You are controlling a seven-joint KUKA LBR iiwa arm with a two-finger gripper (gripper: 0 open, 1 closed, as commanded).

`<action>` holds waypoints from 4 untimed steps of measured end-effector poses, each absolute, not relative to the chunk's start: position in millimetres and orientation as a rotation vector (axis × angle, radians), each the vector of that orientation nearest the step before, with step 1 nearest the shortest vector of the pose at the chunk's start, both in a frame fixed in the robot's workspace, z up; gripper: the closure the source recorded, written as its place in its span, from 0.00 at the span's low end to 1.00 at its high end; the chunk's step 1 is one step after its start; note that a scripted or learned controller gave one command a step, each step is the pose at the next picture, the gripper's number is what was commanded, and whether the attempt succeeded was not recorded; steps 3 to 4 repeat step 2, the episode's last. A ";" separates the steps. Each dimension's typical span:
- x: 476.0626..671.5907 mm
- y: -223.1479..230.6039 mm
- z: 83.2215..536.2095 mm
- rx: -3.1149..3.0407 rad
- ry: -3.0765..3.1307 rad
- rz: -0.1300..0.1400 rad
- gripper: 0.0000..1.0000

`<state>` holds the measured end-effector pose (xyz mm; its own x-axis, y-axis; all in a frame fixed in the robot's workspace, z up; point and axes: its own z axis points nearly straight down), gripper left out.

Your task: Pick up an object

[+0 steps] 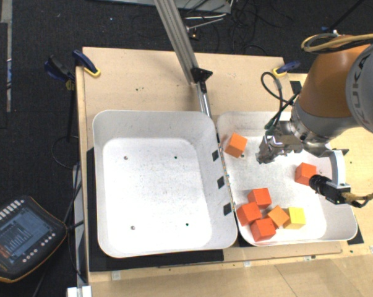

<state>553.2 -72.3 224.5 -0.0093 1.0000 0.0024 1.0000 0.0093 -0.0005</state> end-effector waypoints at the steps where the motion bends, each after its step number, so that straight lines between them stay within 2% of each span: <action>1: 565.0 -21.8 217.9 -2.211 -2.230 -0.002 1.00; 2: 572.3 31.7 212.0 -2.211 -2.230 -0.002 1.00; 4: 572.3 31.7 212.0 -2.211 -2.230 -0.002 1.00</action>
